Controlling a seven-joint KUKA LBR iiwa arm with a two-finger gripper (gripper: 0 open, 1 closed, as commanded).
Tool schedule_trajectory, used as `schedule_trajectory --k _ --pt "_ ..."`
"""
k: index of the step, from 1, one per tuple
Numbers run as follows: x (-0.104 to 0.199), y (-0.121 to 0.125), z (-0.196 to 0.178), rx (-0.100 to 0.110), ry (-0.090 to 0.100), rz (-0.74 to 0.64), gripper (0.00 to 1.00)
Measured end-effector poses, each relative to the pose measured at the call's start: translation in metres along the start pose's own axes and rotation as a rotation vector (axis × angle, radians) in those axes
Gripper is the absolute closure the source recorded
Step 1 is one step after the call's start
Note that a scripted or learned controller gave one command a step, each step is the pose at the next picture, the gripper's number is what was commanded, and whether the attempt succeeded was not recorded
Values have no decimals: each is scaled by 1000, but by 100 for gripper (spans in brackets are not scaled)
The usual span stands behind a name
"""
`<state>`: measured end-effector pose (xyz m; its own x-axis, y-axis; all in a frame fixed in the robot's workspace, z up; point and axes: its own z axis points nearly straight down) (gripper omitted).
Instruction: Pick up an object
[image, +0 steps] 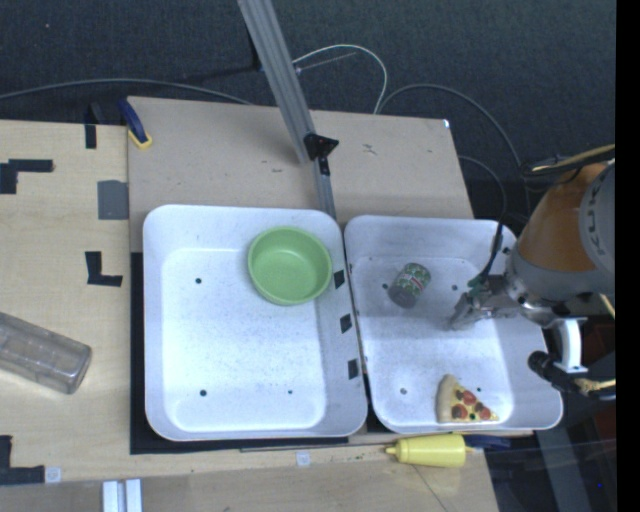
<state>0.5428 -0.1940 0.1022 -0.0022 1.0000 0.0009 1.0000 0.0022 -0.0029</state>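
Green bowl (290, 265) in left bin (175, 330); can (409, 283), pizza slice (462, 400) in right bin (400, 352).

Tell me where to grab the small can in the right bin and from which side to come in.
Grip the can across its round side wall, near the middle, coming from above. It seems to lie tilted on the right bin floor with free space all around, so fingers can probably close across it. The gripper sits just to its right.

1. Even, soft overhead light; the two white bins (160, 300) read brightest, slightly washed out.
2. Around those bins, the floor beyond the bench (220, 150) sinks into dim blue-black.
3. Shadows stay faint, just a thin dark line under the bins' near rims.
4. Overall softness and grain; small details smear.
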Motion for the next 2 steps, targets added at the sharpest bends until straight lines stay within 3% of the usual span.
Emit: schedule_trajectory --k 2 --pt "-8 3 -113 -7 -3 1 100"
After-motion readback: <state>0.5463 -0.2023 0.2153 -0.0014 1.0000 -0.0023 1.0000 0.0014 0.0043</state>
